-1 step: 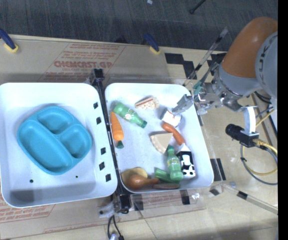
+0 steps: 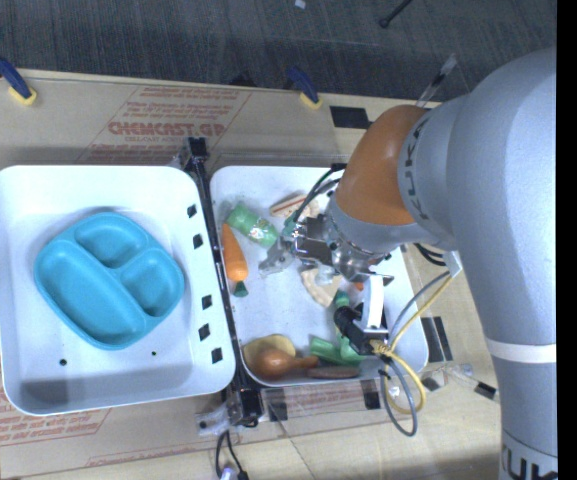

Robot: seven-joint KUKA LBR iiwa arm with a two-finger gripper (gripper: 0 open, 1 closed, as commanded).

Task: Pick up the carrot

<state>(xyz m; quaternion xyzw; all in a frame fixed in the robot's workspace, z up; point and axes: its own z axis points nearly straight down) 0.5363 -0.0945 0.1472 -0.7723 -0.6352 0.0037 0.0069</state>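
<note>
Hanging over the right bin (image 2: pixel 268 183), the end effector (image 2: pixel 286 250) is showing as a cluster of dull metal and black parts below the arm's (image 2: pixel 488 158) orange band (image 2: pixel 378 168); whether it is spread or closed cannot be told, and nothing is visibly sitting in its grip.

One carrot (image 2: pixel 234 255) is lying just to the left of the end effector, close but apart from it. It is smooth, orange and tapered, lying lengthwise along the bin's left wall. Just above and left of the end effector, one green, glossy, crumpled-looking thing (image 2: pixel 250 224) is resting beside the carrot's upper end.

Below the end effector, near the bin's front wall, one rounded yellowish and brown fruit (image 2: pixel 273 357), pear-like in shape, is lying beside one green block-like piece (image 2: pixel 326 348). Just to the lower right, one pale, flat, curved piece (image 2: pixel 320 286) is partly showing under the arm.

Two shallow white bins, smooth plastic with rounded corners, are sitting side by side on the table (image 2: pixel 158 118), which is covered with printed brown cardboard. Well to the left of the end effector, in the left bin (image 2: pixel 28 378), one blue plate (image 2: pixel 108 278) is lying; it is smooth, rounded, and divided into three compartments.
</note>
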